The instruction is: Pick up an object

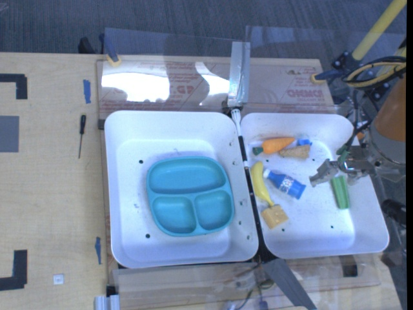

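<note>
At the near edge of the pale wooden bench [45,192] the two shallow white bins sit side by side, their inner rims touching. In the right bin [310,234], nearest the viewer, a small tan cube-shaped block [275,216] lies by the left wall, just past the lower tip of a yellow banana [259,183] whose long axis runs near to far, curving slightly along that wall. Beside the banana a white and blue tube-like bottle [284,184] lies slantwise, its white end toward the banana and its blue end toward the bin's middle. Toward the right wall a green cylindrical marker-like stick [341,192] lies flat with its long axis running almost straight near to far, its far end just beneath the metal gripper [330,172]. The gripper's fingers [321,176] splay to the left, spread apart with nothing between them; whether a fingertip touches the green stick cannot be told. Farther back, an orange carrot [279,144] lies crosswise, its point toward the right, with a green bit [257,150] at its left end, a tan wedge-shaped piece [295,152] just in front and a small blue piece [304,142] at its right. The left bin [122,173] holds a teal plastic plate with three compartments [190,195], lying flat in its middle. Behind both bins a clear plastic panel [168,76] stands over brown board, and dark blue-grey carpet [193,5] lies beyond. The grey arm with its orange band [392,118] enters at the right, near yellow cables [371,70].
</note>
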Controlling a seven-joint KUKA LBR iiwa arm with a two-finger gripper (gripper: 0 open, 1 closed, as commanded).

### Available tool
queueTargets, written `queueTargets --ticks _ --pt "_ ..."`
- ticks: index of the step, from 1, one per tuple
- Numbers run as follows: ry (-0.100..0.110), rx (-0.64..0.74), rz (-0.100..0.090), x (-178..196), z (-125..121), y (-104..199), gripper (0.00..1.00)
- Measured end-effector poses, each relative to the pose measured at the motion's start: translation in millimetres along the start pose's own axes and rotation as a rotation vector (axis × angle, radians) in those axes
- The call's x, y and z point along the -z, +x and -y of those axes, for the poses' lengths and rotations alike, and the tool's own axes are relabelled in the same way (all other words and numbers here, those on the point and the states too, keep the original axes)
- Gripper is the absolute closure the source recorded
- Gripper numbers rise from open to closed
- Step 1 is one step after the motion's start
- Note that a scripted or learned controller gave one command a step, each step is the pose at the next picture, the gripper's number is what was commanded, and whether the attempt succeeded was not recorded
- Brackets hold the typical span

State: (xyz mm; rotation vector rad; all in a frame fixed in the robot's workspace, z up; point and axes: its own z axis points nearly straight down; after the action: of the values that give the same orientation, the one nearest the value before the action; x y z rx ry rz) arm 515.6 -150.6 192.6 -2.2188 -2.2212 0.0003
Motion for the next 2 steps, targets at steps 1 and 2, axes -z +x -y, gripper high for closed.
queueTargets --ticks 1,2 --pt "-0.027 0.24 0.011 -80 -44 16 0.0" --pt "-0.004 0.442 0.003 -63 -18 -11 0.0"
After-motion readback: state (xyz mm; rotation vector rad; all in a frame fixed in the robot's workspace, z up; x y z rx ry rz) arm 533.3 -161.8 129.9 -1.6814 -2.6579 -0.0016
